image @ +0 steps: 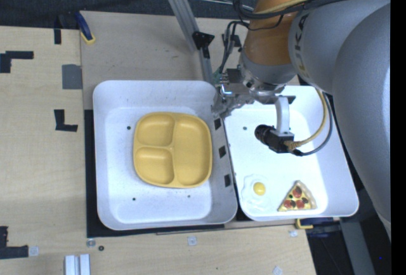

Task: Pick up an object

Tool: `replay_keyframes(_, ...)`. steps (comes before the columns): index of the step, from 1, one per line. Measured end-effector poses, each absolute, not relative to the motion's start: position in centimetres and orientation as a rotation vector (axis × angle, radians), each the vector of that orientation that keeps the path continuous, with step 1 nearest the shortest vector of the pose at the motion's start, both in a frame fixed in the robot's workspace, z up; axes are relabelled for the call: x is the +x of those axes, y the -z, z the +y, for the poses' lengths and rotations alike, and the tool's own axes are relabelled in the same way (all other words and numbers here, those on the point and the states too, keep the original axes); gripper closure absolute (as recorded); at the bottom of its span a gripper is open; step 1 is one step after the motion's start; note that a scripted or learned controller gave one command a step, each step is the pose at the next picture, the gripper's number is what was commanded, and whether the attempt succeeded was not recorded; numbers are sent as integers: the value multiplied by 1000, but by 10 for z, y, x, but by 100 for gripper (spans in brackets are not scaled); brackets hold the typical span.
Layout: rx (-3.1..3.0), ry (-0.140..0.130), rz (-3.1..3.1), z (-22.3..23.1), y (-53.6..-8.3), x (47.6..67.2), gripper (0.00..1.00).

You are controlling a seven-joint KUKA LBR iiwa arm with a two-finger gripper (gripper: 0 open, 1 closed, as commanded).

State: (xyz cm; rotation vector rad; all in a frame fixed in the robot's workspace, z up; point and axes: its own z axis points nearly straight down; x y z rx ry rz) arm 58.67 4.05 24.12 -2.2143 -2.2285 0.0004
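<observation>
The gripper (223, 104) hovers above the right white plastic bin (330, 201), state unclear (fingers blurred). Reach step: descend toward the fried-egg toy (256, 190) at that bin's front.

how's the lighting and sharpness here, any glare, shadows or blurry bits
Camera view: light is even and soft; the yellow plate has faint sheen, no harsh glare; the white bins look bright but keep detail; the fried egg and pizza slice are fairly sharp; the arm, nearest the lens, looks softer and looms large.
</observation>
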Motion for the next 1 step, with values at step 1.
replay_keyframes(1,-2218,-3,-2225,80,-224,604,100)
